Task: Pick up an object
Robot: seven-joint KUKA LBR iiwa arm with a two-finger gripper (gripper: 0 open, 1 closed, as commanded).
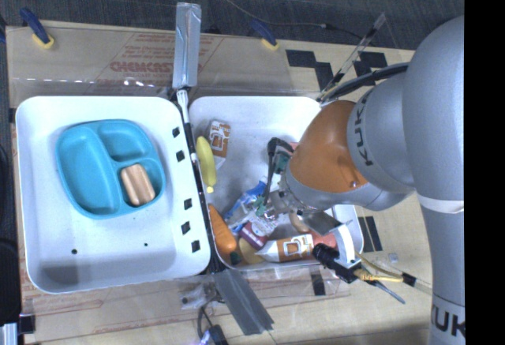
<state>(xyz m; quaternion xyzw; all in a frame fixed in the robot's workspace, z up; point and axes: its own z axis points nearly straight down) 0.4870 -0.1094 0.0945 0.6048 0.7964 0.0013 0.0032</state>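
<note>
the arm's gripper reaches down into the right bin, among a heap of small packets beside a banana and a carrot. a blue divided plate sits in the left bin.

— Left bin: white, shallow, holding a blue divided plate with a tan bread roll in its lower-right compartment.

— Bench surroundings: two blue clamps at the cardboard's far edge; grey taped strip upright above the bins' junction.
</note>
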